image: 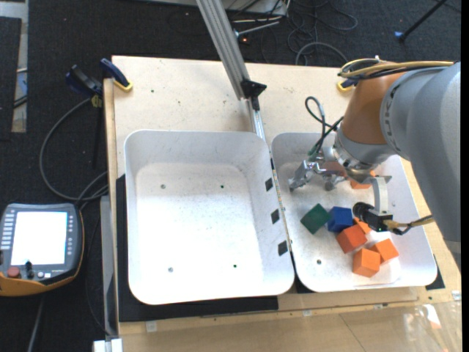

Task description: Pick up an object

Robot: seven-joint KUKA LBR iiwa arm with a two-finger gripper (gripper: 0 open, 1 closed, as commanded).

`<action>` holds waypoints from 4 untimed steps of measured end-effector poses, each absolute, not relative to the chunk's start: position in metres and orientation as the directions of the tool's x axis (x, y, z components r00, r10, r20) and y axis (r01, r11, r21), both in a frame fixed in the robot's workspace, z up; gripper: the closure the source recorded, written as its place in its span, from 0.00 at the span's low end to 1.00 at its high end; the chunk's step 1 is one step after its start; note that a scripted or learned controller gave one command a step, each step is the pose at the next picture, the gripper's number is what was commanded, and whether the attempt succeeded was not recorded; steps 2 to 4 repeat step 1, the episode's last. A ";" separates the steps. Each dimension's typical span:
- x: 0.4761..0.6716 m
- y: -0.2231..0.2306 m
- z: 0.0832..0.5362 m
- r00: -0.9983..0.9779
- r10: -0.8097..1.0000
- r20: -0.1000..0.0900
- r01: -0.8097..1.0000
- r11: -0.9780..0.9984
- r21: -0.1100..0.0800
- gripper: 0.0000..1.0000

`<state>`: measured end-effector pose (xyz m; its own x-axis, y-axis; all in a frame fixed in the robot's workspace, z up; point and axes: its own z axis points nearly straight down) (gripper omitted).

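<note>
The right bin [410, 266] holds a cluster of blocks: a green block [315, 218], a blue block [341, 218] touching it, and three orange blocks [353, 238] [366, 262] [387, 250] toward the front. Another orange piece [360, 184] peeks out from under the wrist. My gripper [313, 179] hangs over the back left of this bin, above and behind the green block. Its metal fingers [297, 182] are spread open, with nothing between them.
The left bin [139, 196] lies beside the right one, sharing a raised middle wall [275, 204]. A slanted metal pole [227, 50] crosses the back of the bench. A black and yellow cable [377, 220] droops from the arm over the blocks.
</note>
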<state>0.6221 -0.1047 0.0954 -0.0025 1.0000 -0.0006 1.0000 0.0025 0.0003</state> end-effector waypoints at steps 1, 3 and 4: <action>0.623 -0.105 0.106 -0.005 1.000 -0.002 1.000 0.005 0.003 1.00; 0.623 -0.105 0.106 -0.005 1.000 -0.002 1.000 0.005 0.003 1.00; 0.623 -0.105 0.106 -0.005 1.000 -0.002 1.000 0.005 0.003 1.00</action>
